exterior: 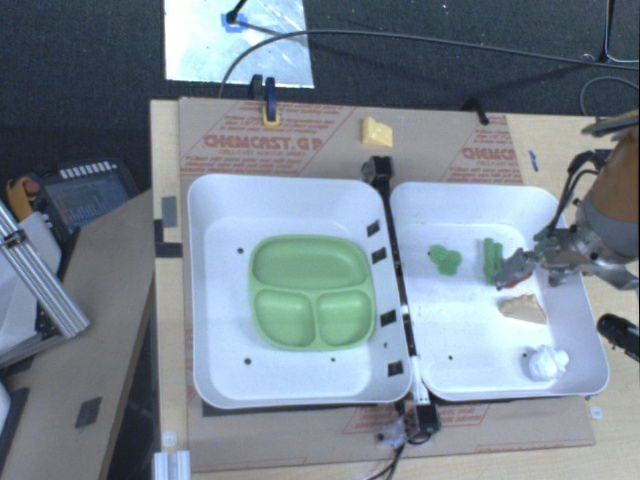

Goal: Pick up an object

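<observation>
In the right bin lie a small green broccoli-like piece, an upright green stick, a tan wedge and a crumpled white lump. My gripper reaches in from the right and hangs just above the tan wedge, beside the green stick. It looks open, with one finger near the stick and the other toward the bin's right wall. Nothing sits between the fingers.
The left bin holds a green divided plate. A black divider runs between the bins. On the cardboard behind them lie a yellow block and a clamp. Cables cross the back.
</observation>
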Controlling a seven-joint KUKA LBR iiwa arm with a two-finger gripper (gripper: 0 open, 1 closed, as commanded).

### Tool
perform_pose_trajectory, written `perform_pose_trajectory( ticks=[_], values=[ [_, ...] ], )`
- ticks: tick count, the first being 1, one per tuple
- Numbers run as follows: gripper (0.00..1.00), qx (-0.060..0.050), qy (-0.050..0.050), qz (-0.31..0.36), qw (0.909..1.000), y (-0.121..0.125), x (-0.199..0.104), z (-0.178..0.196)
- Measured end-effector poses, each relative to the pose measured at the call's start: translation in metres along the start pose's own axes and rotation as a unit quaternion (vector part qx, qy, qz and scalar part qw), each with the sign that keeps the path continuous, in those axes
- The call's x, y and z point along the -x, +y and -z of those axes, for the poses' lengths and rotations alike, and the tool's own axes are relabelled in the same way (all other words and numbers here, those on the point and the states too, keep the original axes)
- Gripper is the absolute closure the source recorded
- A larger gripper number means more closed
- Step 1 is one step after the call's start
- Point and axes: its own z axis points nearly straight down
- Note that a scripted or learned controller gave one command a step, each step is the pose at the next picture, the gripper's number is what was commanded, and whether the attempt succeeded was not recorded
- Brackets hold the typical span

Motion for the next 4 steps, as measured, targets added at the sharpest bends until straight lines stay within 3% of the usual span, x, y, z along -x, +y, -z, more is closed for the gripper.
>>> perform_pose_trajectory(
  ticks=[1, 3, 4],
  values=[
    [0.00, 0.006, -0.001, 0.002, 1.0000, 0.003, 0.000, 0.006],
    [0.00, 0.004, -0.001, 0.001, 1.0000, -0.002, 0.007, -0.109],
    [0.00, 0.006, -0.001, 0.001, 1.0000, -0.001, 0.007, -0.106]
  ],
)
